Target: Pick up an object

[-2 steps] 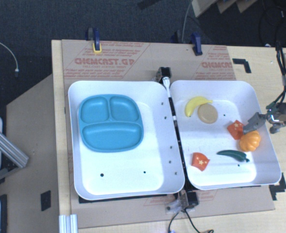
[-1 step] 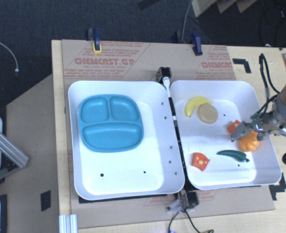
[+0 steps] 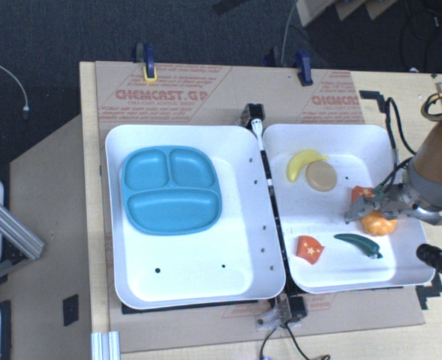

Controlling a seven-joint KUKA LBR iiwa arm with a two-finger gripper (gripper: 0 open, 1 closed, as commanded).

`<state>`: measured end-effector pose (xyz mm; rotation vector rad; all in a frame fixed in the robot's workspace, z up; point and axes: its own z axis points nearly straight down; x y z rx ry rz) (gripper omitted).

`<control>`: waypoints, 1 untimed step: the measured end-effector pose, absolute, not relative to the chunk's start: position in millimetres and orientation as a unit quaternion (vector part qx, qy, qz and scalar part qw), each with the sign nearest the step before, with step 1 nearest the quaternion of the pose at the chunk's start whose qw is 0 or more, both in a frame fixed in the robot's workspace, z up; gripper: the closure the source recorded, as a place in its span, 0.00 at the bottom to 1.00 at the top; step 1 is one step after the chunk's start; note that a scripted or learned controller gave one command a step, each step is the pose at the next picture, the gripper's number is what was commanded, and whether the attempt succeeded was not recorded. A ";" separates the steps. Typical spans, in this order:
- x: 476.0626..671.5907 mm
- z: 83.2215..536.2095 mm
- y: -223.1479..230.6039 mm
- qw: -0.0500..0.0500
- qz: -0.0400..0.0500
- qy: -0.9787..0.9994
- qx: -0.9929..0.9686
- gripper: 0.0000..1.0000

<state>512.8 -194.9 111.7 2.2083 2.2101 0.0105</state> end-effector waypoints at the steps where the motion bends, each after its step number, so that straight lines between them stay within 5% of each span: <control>1: 513.7 123.5 -195.1 0.011 0.004 0.708 0.707 1.00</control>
